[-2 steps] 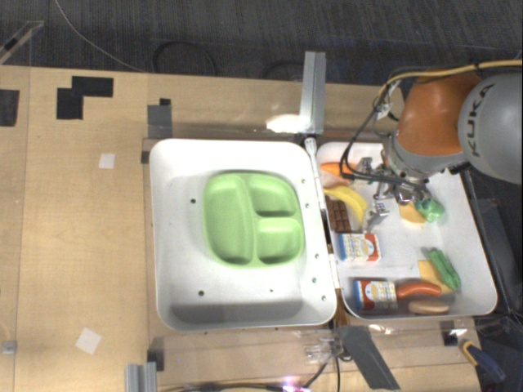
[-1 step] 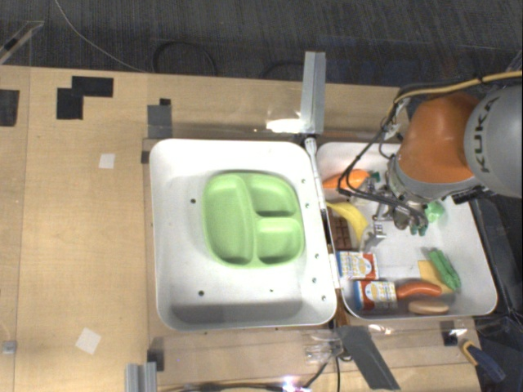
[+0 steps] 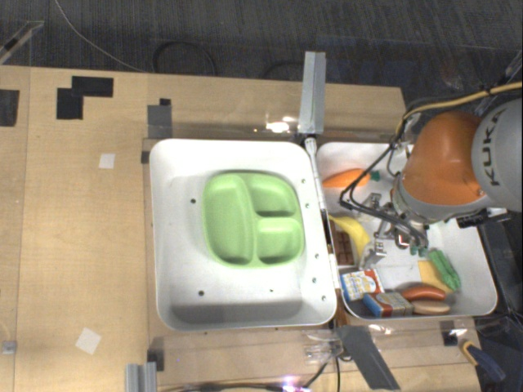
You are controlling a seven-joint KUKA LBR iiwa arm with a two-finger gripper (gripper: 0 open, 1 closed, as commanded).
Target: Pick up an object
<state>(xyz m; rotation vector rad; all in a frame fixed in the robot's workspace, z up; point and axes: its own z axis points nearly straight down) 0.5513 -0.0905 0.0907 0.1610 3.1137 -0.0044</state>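
Counter [image 3: 73,243] surface is light wood, with black square markings near its far left corner and two small pale tags lying on it. Left bin [image 3: 176,219] is white and shallow and holds a green divided plate [image 3: 252,217] near its centre; the plate has one long compartment on the left and two smaller ones on the right. A grey metal bar [image 3: 311,92] stands at the far end of the seam between the two bins.

Right bin [image 3: 482,288] holds the candidate objects for the pick. An orange item [image 3: 341,177] lies near its far left corner. A yellow banana [image 3: 353,233] lies below it, close to the left wall. A small printed carton [image 3: 359,284] and a blue-and-red box [image 3: 382,304] sit near the front left corner. A red-brown sausage-shaped piece [image 3: 423,293] lies just right of them, and a green item [image 3: 445,268] lies behind it.

Arm [image 3: 441,158] enters from the right, its orange band over the right bin. Tool [image 3: 391,237] hangs above the bin's middle, beside the banana. Its state cannot be told from this view, and no object is visibly gripped.
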